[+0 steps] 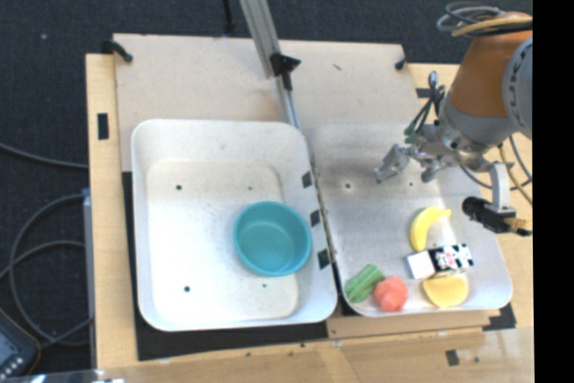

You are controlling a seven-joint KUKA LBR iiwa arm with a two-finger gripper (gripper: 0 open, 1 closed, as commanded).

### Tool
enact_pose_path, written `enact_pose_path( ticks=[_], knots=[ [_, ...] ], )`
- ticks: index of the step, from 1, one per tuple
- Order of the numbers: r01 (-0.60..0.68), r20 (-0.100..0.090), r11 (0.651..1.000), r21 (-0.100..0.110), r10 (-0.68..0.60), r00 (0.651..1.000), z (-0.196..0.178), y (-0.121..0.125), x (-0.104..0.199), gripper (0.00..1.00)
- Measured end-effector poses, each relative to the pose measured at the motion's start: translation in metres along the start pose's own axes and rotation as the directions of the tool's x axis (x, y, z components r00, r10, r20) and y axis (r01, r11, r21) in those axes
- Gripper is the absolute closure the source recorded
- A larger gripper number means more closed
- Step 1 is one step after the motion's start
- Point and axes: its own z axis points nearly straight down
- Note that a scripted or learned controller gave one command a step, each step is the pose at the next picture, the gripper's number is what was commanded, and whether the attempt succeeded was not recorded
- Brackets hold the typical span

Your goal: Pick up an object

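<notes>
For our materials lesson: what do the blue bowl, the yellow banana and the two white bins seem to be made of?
Blue bowl: probably plastic, one even colour with a soft sheen.
Yellow banana: likely a plastic toy, with a uniform, smooth surface; too small to be sure.
White bins: apparently moulded plastic, matte, with rounded corners and scuffed, speckled floors.
</notes>
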Motion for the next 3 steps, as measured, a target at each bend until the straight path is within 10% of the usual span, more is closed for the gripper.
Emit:
enact_pose_path(
  ticks=[1,2,3],
  knots=[
    [0.0,0.0,1.0,0.0,0.0,1.0,0.059,-0.005,0.007,0.0],
    [-0.005,-0.001,1.0,-0.01,0.005,1.0,0.044,-0.002,0.006,1.0],
    [0.004,0.0,1.0,-0.013,-0.004,1.0,-0.008,0.009,0.003,1.0]
  ],
)
